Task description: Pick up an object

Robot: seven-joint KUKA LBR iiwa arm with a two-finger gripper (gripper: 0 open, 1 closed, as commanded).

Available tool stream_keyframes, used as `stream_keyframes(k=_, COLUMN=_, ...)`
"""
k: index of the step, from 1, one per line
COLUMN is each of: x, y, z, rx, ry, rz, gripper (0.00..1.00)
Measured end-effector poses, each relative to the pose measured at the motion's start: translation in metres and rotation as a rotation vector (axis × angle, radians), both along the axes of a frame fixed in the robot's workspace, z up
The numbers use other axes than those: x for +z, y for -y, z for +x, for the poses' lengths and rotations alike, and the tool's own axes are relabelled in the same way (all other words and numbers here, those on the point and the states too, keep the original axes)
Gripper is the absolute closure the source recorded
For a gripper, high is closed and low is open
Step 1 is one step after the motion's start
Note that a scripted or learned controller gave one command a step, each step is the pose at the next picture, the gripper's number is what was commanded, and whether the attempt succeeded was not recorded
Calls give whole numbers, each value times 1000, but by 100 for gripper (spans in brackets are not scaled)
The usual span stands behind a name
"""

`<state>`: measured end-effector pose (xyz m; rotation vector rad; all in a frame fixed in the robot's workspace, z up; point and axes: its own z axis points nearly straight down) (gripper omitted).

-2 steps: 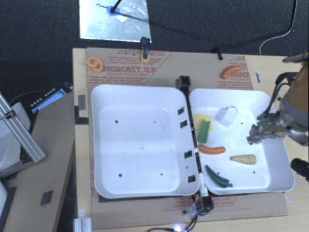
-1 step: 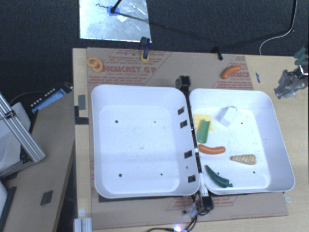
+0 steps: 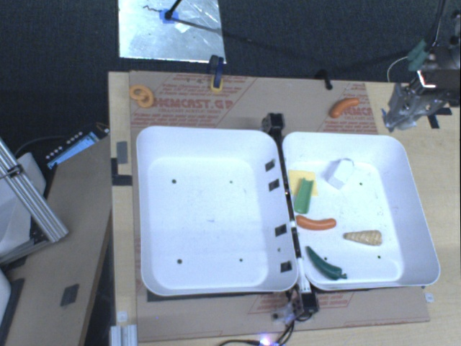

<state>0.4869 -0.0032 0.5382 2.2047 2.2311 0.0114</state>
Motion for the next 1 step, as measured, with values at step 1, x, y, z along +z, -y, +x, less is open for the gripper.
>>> stream_keyframes(k=1, x=-3, y=-42, z=0, rx=-4, ry=-5, rz=0, gripper=100)
